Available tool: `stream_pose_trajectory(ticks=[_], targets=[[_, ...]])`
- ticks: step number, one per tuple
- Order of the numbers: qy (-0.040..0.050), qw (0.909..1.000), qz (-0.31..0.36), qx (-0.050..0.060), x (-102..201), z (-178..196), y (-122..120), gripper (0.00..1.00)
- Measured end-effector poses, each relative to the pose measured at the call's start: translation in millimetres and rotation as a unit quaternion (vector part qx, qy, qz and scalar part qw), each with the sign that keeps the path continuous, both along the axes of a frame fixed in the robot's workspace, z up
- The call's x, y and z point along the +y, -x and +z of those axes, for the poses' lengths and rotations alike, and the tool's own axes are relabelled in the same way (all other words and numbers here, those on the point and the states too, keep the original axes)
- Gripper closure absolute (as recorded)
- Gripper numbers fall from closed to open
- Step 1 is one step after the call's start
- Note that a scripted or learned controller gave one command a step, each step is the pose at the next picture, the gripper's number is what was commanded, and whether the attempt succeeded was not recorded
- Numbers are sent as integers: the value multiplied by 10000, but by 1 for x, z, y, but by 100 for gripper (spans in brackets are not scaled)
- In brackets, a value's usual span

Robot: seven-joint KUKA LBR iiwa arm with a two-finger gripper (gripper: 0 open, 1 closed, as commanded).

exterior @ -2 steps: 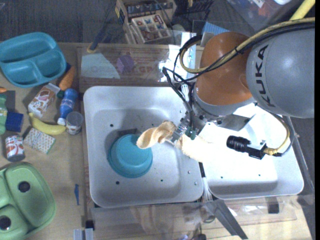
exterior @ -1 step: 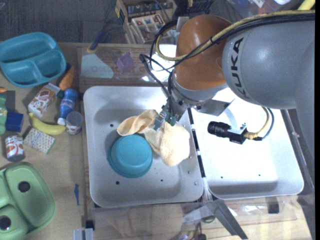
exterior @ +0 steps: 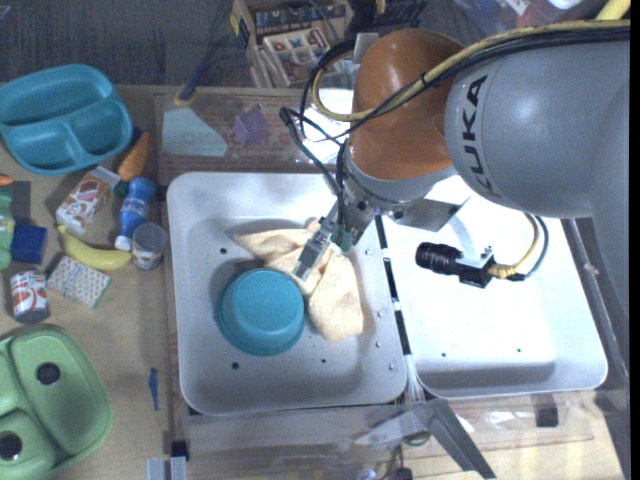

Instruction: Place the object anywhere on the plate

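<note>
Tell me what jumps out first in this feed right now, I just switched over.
The big grey and orange arm dominates the upper right, its pincer down over a crumpled beige cloth in the left bin. Just left of the cloth sits a round blue plate, touching its edge. Off the bin's left side lie a banana and a blue divided tray.

Soft cream cloth point(exterior: 325, 286), smooth matt blue plastic bowl point(exterior: 262, 311)

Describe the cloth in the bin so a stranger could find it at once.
Look in the left white bin. The cloth lies crumpled near its middle, under the gripper and touching the round blue bowl. It is the one soft, pale yellow thing there.
</note>
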State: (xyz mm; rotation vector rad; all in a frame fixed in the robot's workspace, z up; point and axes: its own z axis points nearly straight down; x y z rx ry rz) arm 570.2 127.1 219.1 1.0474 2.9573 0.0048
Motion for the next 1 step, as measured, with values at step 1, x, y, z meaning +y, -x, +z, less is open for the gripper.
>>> stream_pose_trajectory(ticks=[1], targets=[[4,9994,359,-11,-30,-70,-80,0]])
